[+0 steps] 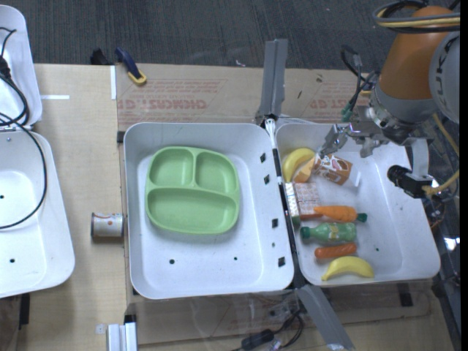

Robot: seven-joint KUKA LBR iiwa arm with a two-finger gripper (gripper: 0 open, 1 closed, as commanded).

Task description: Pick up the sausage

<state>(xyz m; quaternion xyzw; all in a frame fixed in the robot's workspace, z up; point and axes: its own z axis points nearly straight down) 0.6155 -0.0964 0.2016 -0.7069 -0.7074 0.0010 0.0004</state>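
Observation:
The sausage [335,251] is a short orange-red piece lying near the front of the right bin [395,232], between a green bottle [329,232] and a yellow banana [347,268]. My gripper [330,142] hangs over the back of that bin, above an orange-and-white snack bag [335,170]. It is well behind the sausage. Its fingers stand open with nothing between them.
The right bin also holds a second banana [295,162] at the back left, a pink wafer pack [303,195] and a carrot [336,213]. A green divided plate [193,190] lies in the left bin [205,269]. A small can [107,225] lies on the bench to the left.

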